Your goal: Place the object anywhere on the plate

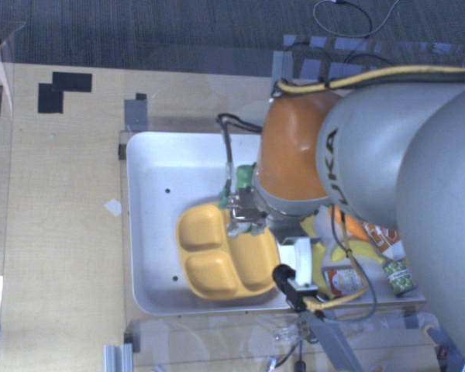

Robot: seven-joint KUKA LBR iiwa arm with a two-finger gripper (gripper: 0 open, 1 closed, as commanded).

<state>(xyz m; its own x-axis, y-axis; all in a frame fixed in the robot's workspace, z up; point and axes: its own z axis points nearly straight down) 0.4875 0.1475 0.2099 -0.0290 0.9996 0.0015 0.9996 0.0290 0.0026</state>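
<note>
From my seat, the tool [244, 208] hangs low over the yellow divided plate [217, 256], which lies in the left white bin [151, 208]. Something green [242, 175] peeks out beside the wrist; I can't say whether that is the object or whether it is gripped. How the tool stands, I cannot tell. All three plate compartments look bare, so I judge the placing not yet done. Packets and a can [399, 277] crowd the right bin.
</note>
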